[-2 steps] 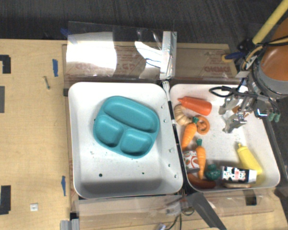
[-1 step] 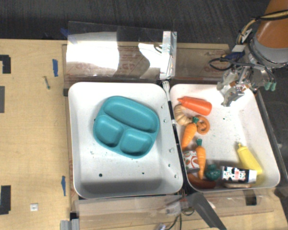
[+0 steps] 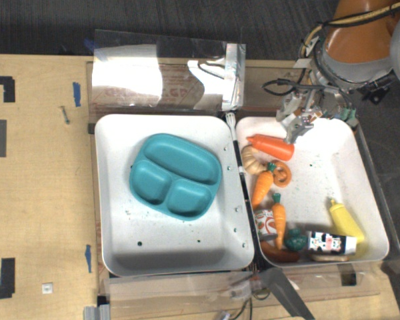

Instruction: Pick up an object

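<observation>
You have the two-finger gripper [image 3: 297,129], finger spread unclear, just at three o'clock of the smooth orange plastic carrot [image 3: 271,147]: light, rigid, slippery; pinch across its thick middle.

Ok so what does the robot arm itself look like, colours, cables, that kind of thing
The arm comes in at the top right: a rounded orange band above a pale grey ring. Black and yellowish cables loop along its left side. Below that is a cluttered wrist of grey metal parts with small wires, ending in a small metallic claw with a spot of red near its tip.
</observation>
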`<state>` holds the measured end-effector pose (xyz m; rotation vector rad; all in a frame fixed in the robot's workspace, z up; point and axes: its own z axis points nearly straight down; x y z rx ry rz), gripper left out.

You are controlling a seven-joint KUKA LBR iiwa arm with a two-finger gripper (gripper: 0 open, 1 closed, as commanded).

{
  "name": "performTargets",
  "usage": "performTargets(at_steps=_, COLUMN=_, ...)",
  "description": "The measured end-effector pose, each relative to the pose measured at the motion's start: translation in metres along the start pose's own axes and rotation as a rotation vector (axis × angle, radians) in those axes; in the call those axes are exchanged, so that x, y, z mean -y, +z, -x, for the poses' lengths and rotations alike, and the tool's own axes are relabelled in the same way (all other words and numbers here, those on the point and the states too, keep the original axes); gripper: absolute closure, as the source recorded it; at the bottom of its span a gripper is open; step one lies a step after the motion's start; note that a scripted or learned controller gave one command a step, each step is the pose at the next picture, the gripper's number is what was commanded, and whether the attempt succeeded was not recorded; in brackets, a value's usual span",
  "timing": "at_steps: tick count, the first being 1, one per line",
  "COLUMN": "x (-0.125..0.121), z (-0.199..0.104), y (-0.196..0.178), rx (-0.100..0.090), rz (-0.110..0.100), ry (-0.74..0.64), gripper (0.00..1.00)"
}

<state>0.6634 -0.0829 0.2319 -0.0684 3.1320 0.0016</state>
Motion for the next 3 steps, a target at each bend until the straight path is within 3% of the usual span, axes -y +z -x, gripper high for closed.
performTargets(at_steps=1, x=0.018, z=0.004, y=-0.01, rx=0.002, rz=-0.002, ry=-0.077, gripper=1.0)
performTargets(at_steps=2, x=-0.003, z=0.006, y=-0.038, rx=0.004, rz=0.0, ry=-0.025, gripper=1.0)
performTargets(at_steps=3, x=0.022, z=-0.055, y=-0.012, rx=-0.005, rz=-0.001, ry=-0.153, gripper=1.0)
